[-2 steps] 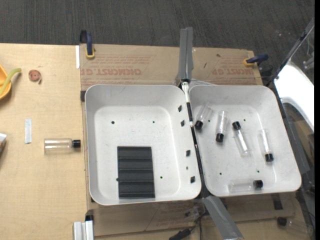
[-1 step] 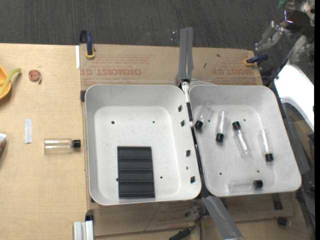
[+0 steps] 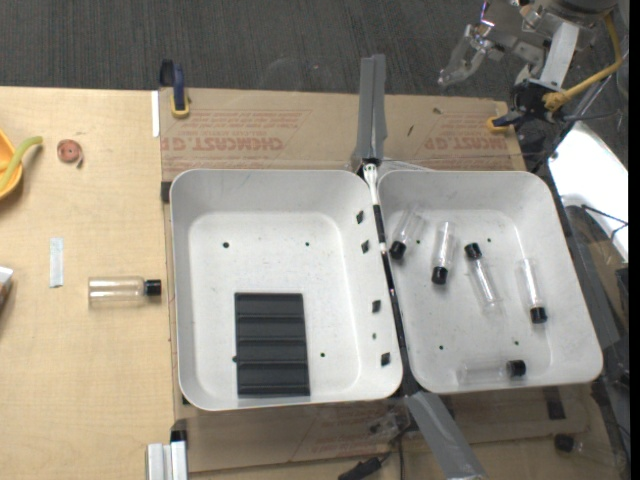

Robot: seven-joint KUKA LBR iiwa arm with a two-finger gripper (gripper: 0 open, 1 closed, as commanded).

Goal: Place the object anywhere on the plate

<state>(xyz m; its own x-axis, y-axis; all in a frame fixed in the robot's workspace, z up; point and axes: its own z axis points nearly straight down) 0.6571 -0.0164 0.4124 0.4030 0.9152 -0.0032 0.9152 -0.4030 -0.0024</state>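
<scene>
My claw (image 3: 468, 56) hangs beyond the bench's far right corner, clear of both bins, its fingers spread on nothing. To do the pick well, I judge I should drop onto one vial lying apart from its neighbours, across its barrel. The right bin (image 3: 560, 268) holds five clear black-capped vials (image 3: 481, 274); the left bin (image 3: 190, 298) holds the ribbed black plate (image 3: 270, 344) near its front edge.

One fixed camera, mounted above the surface (image 3: 90, 368), looks down at a slant from the near edge. Moderate distance: both white bins, left bin (image 3: 190, 268) and right bin (image 3: 560, 268), fall fully in frame, dark floor (image 3: 250, 18) beyond.
</scene>
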